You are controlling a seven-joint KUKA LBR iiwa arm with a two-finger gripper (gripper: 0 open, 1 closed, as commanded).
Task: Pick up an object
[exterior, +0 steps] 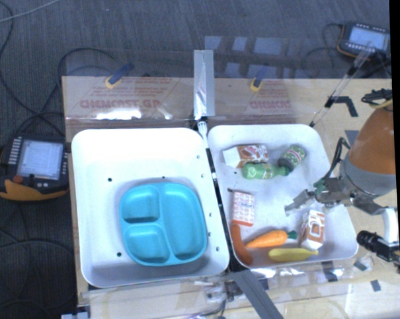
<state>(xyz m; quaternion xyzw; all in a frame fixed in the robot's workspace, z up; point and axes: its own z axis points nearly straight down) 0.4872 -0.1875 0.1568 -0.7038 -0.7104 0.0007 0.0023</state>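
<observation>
The right bin (pixel 218 188) holds several items. A snack packet (pixel 252 152), a green pepper-like piece (pixel 261 171) and a green can (pixel 293 157) lie at its back. A small red-and-white carton (pixel 243 207) lies left of centre. Along the front are a brown sausage (pixel 236 240), an orange carrot (pixel 267 239) and a yellow banana (pixel 291 254). A small orange-and-white box (pixel 313 229) stands at the front right. My gripper (pixel 318 198) hangs over the right side of this bin, just above and behind that box, with nothing seen held in it.
The left bin (pixel 94 160) carries a blue divided plate (pixel 163 222). The arm's orange band (pixel 379 141) and grey wrist overhang the right bin's right wall. A teach pendant (pixel 31 166) lies on the floor to the left, with cables around it.
</observation>
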